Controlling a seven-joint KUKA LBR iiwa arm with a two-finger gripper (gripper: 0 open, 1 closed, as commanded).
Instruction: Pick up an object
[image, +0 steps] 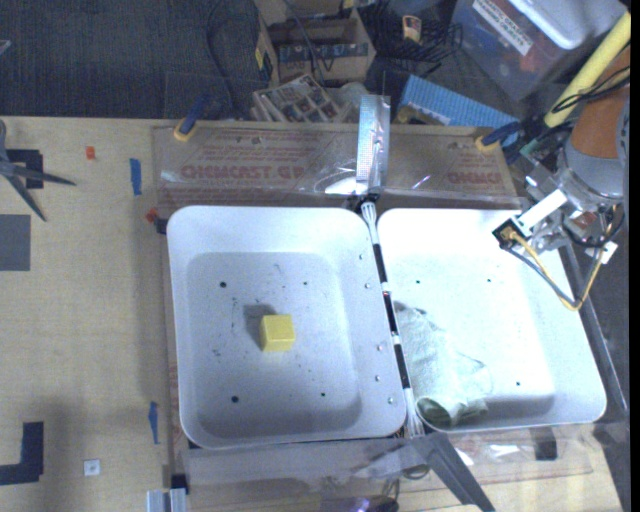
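A small yellow cube (278, 332) lies on the floor of the left bin (200, 240), near its middle. A crumpled white cloth (437, 352) rests in the right bin (500, 260) against its left wall. At the cloth's near end, a greenish rolled piece (447, 408) sits in the bin's front left corner. My gripper (566, 232) hangs over the right bin's far right edge, well above the floor and far from all three things. Nothing shows beneath it.
A metal divider strip (385, 300) runs between the two bins. Clamps and taped plastic sheeting (300, 170) line the back of the bench. A yellow cable loops down from my wrist over the right bin's right side.
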